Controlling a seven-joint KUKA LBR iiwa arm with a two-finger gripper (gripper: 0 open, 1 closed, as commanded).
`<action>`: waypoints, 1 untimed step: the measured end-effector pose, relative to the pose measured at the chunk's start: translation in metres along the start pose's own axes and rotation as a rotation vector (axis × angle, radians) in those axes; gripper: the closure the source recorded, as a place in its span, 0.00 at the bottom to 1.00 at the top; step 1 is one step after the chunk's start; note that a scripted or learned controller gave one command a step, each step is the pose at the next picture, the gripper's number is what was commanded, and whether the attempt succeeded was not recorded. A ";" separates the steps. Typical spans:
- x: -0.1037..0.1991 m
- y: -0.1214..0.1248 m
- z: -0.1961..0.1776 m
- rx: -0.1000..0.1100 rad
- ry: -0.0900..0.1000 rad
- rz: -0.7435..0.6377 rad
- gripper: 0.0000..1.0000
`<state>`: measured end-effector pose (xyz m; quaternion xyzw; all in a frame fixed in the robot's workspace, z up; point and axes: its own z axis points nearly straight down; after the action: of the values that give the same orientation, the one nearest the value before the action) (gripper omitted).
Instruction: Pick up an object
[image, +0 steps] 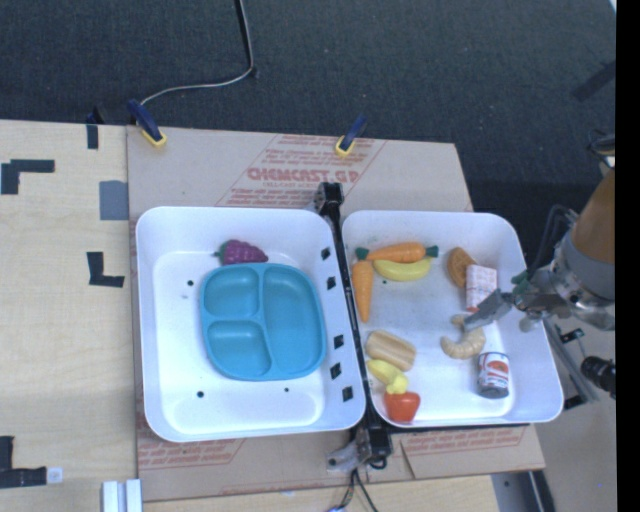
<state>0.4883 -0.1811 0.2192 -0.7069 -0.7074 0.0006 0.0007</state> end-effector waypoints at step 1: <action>-0.042 0.069 0.101 0.000 0.000 0.000 0.00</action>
<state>0.5569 -0.2235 0.1183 -0.7069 -0.7073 0.0009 0.0007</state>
